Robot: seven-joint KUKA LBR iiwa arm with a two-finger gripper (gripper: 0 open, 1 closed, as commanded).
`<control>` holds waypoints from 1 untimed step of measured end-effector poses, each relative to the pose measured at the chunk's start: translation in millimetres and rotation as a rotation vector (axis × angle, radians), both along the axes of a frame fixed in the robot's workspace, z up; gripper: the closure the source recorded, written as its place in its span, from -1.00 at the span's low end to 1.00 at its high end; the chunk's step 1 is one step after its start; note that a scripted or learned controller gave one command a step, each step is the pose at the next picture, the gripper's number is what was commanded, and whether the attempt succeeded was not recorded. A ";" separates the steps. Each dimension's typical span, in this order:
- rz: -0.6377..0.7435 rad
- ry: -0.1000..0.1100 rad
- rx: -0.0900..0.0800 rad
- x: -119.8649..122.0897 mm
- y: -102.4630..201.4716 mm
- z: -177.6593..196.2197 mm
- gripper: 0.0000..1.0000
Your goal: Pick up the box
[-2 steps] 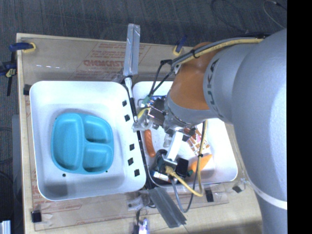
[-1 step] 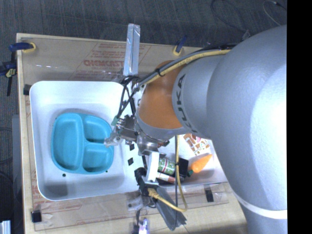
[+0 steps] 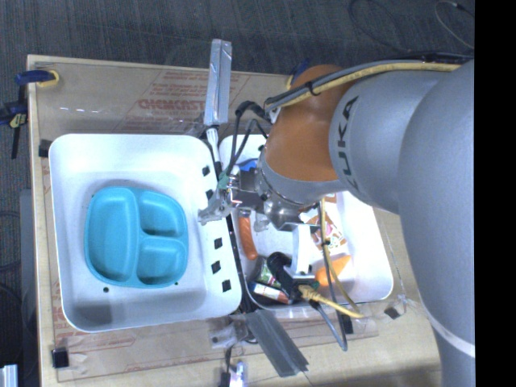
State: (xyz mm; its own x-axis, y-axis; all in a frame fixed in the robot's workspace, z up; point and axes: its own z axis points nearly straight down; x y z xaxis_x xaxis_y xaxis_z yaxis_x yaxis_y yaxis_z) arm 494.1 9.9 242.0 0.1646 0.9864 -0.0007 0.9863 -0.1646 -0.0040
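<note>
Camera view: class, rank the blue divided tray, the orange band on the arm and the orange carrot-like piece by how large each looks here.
1. Blue divided tray.
2. Orange band; it sits nearer the camera, so its looks exaggerate its size, and the tray's lead is unsure.
3. Orange carrot-like piece, plainly smallest.

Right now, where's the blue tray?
The blue tray lies flat in the left bin, about centred on its floor, left of the arm's orange band over the right bin.

Box (image 3: 330, 234) with printed colourful face, in right-hand bin, partly hidden under the arm's wrist
</note>
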 end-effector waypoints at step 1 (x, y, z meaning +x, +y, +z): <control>0.339 0.000 0.001 -17.9 48.7 -51.6 -1.00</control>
